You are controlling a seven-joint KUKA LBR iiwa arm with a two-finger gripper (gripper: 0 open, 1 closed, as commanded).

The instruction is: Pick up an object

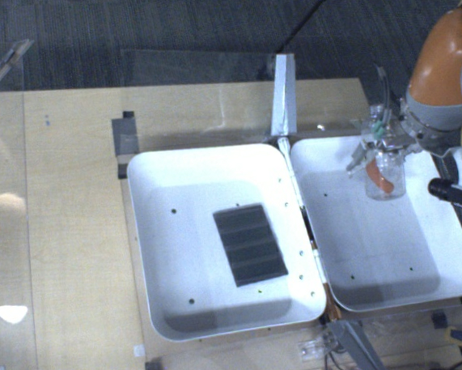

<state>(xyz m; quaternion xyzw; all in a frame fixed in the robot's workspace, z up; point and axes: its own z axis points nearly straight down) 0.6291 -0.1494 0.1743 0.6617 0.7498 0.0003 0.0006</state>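
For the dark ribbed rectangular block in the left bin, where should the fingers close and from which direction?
The dark ribbed rectangular block lies flat, apart from the left white bin's walls. Probably best: descend from directly above and close across its two long edges, the narrower span, with wrist turned to match its slight tilt.

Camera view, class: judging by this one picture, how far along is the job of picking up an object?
Done: the arm has reached in over the right bin, and its pincer sits above the bin's upper area. In hand: a small orange-red object appears at the pincer's tip, but whether it is gripped or lifted is unclear. Left: a confirmed lift. The dark ribbed slab lies untouched in the left bin.
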